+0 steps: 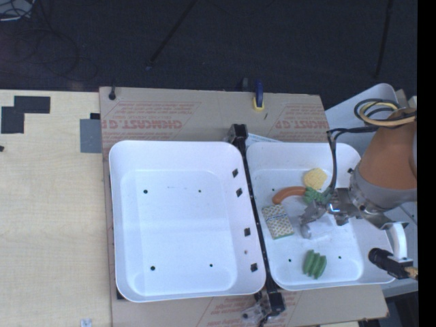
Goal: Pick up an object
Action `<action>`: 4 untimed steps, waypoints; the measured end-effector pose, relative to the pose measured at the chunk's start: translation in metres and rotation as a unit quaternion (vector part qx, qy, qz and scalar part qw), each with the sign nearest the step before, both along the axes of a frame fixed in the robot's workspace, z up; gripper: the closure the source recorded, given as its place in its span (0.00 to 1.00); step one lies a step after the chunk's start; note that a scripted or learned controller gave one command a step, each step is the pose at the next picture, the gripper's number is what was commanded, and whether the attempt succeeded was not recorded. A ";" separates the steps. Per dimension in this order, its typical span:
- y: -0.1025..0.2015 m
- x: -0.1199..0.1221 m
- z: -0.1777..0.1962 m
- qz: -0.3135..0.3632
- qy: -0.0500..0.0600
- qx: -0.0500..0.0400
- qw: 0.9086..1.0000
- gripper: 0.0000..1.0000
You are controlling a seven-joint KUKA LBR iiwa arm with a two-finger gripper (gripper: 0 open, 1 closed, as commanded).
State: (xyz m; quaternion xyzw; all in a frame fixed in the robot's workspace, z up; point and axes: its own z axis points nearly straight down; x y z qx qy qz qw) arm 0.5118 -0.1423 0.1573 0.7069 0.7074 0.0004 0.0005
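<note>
Two white bins sit side by side on the bench: the left bin (129, 182) and the right bin (272, 264). The grey arm (388, 169) reaches in over the right bin, and its gripper (310, 225) hangs low near the middle of that bin; its state I cannot tell. Around it lie a checkered pad (278, 221), a green bundle (314, 263) nearer the front, an orange sausage (289, 193) and a yellow lump (315, 178).
</note>
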 end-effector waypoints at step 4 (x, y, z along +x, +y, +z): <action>-0.071 -0.039 0.096 -0.001 0.004 0.001 1.000 1.00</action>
